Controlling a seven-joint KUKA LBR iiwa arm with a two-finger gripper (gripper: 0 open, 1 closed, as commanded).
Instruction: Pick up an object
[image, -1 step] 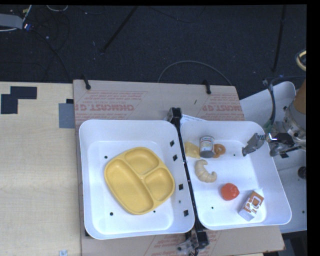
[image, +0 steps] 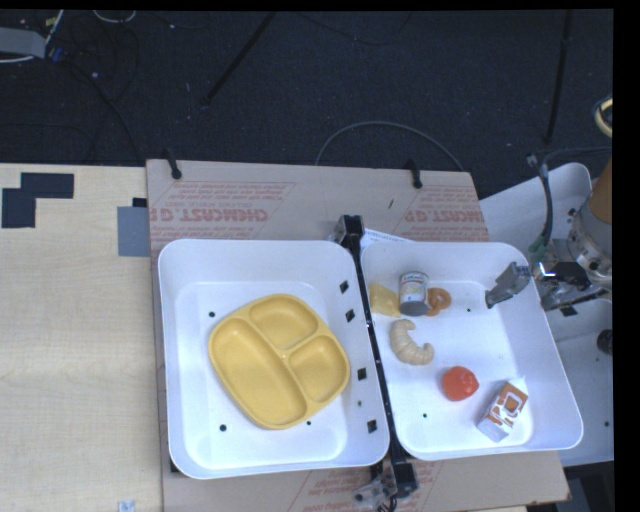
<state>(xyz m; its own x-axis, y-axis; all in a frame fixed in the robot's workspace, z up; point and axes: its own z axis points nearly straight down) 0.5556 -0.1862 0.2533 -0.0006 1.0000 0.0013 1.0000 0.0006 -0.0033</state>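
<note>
Bright, even overhead light; white bins (image: 200, 270) nearly glare, shadows soft, background dark, the whole picture slightly soft.

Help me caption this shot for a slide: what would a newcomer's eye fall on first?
The big yellow divided plate in the left bin stands out most. Next comes the red tomato in the right bin, with a croissant, a small can and an orange-and-white carton around it. The arm's hand sits at the right bin's upper right edge.

cardboard sheet (image: 300, 195) | red print "chemcast", seen upside down
</note>
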